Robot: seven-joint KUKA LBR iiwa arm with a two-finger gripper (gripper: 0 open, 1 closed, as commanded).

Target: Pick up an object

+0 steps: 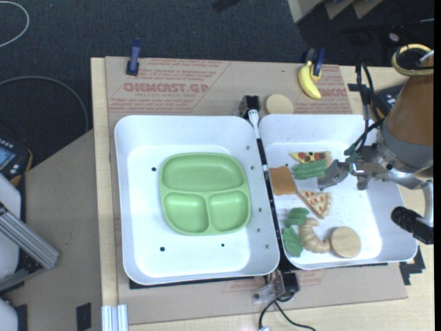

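My gripper (335, 174) hangs over the middle of the right bin (386, 216), reaching in from the right. Its tip sits just right of a green pickle-like piece (310, 170) and a pizza slice (309, 158). A brown toast square (282, 180) lies by the bin's left wall. Below the gripper lie a second pizza slice (317, 202), green leafy pieces (297, 216), a croissant (314, 237) and a round tan biscuit (344, 242). I see nothing held at the gripper's tip.
The left bin (138, 150) holds a green divided plate (204, 192). On the cardboard behind the bins lie a yellow banana (309, 81) and a round tan disc (279, 104). Blue clamps (134, 56) pin the board's far edge.
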